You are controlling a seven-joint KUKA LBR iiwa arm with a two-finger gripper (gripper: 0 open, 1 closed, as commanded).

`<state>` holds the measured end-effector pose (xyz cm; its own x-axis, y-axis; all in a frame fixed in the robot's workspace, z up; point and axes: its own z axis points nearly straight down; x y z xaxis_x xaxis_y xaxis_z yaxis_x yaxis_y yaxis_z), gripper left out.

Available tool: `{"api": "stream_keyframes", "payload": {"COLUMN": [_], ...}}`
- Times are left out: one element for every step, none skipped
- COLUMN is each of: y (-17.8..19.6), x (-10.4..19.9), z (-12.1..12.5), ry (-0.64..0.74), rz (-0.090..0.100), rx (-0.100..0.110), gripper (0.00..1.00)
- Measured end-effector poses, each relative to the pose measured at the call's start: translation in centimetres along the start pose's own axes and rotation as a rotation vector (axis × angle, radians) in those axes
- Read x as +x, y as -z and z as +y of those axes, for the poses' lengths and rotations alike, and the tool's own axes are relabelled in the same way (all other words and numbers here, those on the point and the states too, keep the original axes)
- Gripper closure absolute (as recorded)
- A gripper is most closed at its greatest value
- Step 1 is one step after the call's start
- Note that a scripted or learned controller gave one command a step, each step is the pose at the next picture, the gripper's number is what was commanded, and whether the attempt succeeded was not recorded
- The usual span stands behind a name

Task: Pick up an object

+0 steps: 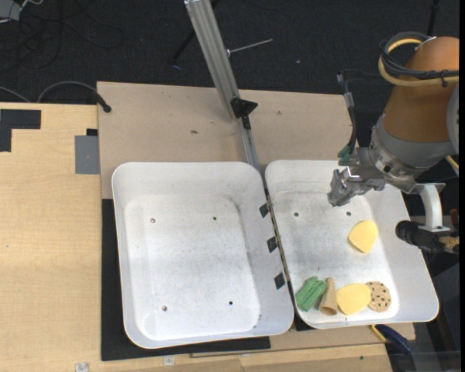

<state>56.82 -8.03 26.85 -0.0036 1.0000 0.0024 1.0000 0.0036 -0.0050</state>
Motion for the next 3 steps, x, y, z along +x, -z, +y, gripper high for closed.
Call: {"api": "stream_keyframes", "payload": {"y": [-1.8, -3.2, -2.7], "x": [4.8, 10.2, 14.7], "z": [0.3, -0.1, 0.1], "ry": [0.0, 0.0, 0.0], "rz": [0.0, 0.0, -0.002], "rx": [0.0, 0.001, -0.002], "gripper": [1.0, 1.0, 1.0]}}
